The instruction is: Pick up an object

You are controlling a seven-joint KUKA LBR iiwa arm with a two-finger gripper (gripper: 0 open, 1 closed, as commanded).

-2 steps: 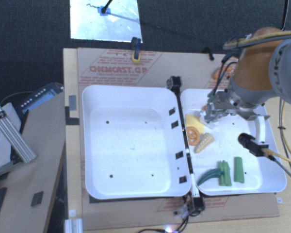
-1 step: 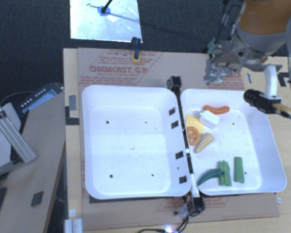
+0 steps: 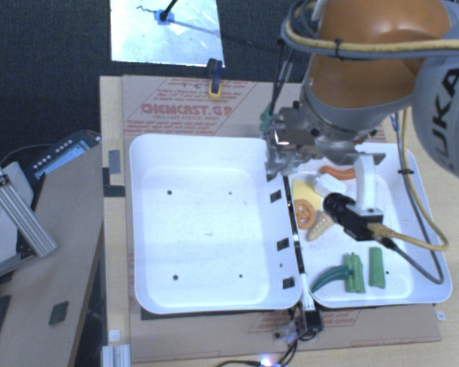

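While the arm (image 3: pixel 367 60) fills the upper right of the frame, its jaws (image 3: pixel 281 157) hang over the upper left corner of the right bin (image 3: pixel 424 277), beside the divider; whether they are open or closed cannot be told. Objects lie in that bin: a yellow wedge (image 3: pixel 306 197) and a pretzel-shaped piece (image 3: pixel 304 215) at centre, an orange piece (image 3: pixel 338 173) above them, green bean pods (image 3: pixel 355 271) toward the lower right. Left bin (image 3: pixel 206 220) sits just beside it on the counter (image 3: pixel 69 228).
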